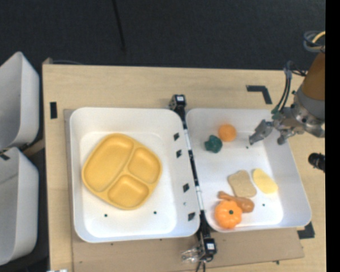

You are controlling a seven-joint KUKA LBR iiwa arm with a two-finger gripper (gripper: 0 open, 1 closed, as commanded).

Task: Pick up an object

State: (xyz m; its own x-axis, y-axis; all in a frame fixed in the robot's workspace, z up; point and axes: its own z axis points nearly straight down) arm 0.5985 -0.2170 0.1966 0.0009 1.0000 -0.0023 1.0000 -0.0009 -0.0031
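The right bin (289, 208) holds several toy foods. A small orange ball (227, 132) and a dark green piece (213, 144) lie near its back left. A tan bread slice (241, 183), a pale yellow piece (264, 181), a brown sausage-like piece (238, 201) and an orange pumpkin (228, 215) lie near the front. My gripper (272, 134) hangs over the bin's back right part, to the right of the orange ball. It is open, its fingers spread, with nothing between them.
The left bin (79, 220) holds a yellow divided plate (122, 170). A ridge with black clips (188, 163) separates the two bins. The arm's orange band (314, 81) rises at the right edge. White bulky shapes (8, 152) stand off the bench's left.
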